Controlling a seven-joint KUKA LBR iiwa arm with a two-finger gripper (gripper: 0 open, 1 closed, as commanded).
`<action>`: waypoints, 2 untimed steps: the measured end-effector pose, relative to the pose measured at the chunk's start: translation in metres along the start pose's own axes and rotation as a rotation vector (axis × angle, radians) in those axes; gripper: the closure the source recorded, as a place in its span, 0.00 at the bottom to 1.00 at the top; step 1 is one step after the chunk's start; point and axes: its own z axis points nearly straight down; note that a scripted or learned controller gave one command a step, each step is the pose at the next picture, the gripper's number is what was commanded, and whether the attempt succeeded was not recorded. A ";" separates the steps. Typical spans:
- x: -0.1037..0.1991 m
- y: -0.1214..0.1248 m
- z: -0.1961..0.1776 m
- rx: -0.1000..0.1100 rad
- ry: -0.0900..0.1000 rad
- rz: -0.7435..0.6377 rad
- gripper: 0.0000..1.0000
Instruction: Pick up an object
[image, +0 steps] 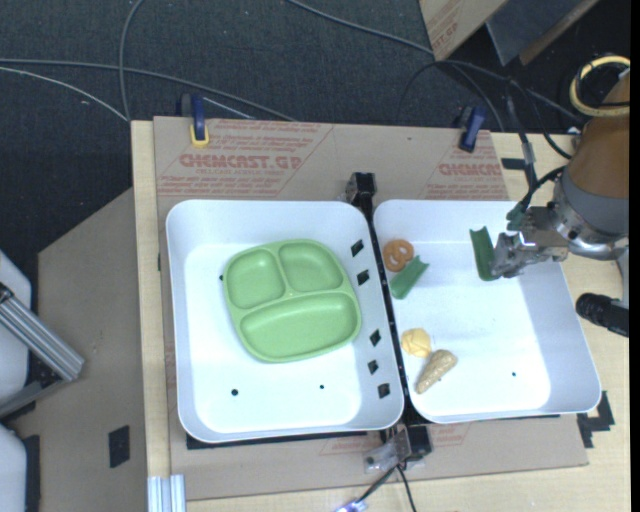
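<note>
Green strip (482, 254) sits at the gripper (500, 262), fingers' state I cannot tell, in the right bin (560, 340); judging the grasp under way, lifting straight up comes next.

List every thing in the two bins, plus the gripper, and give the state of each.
Green divided plate: flat in the left bin, compartments bare.
Orange ring: in the right bin, near the divider.
Green piece: touching the ring.
Yellow lump: lying loose.
Tan cone: on its side beside the lump.
Green strip: tilted, right beside the gripper.
Gripper: low over the right bin.
</note>
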 end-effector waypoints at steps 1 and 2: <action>0.051 -0.004 0.005 0.006 0.004 -0.004 1.00; 0.100 -0.006 0.004 0.006 0.003 -0.004 1.00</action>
